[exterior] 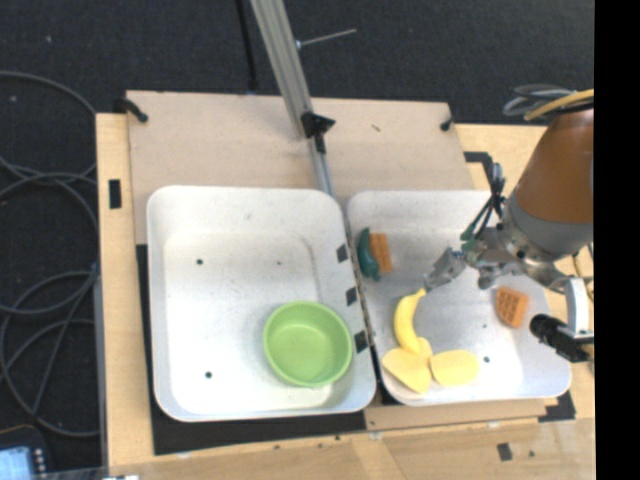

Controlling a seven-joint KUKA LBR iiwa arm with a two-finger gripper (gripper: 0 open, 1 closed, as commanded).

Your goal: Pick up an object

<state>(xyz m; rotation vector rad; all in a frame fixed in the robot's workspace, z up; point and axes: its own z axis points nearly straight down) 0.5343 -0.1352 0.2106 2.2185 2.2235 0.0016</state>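
The right bin (440, 213) holds a yellow banana (406, 320), two pale yellow pieces (432, 369) at its front edge, a teal and orange object (375, 253) by its left wall, and a small orange block (511, 307) to the right. My gripper (462, 264) hangs over the middle of this bin, just above and right of the banana's upper end and left of the orange block. Nothing is visibly held in it. The arm's orange band (562, 173) covers the bin's right side.
A green bowl (307, 342) sits at the front right of the left bin (200, 228). A slanted metal pole (285, 58) rises behind the bins, ending near the wall between them. Black cables lie on the floor to the left.
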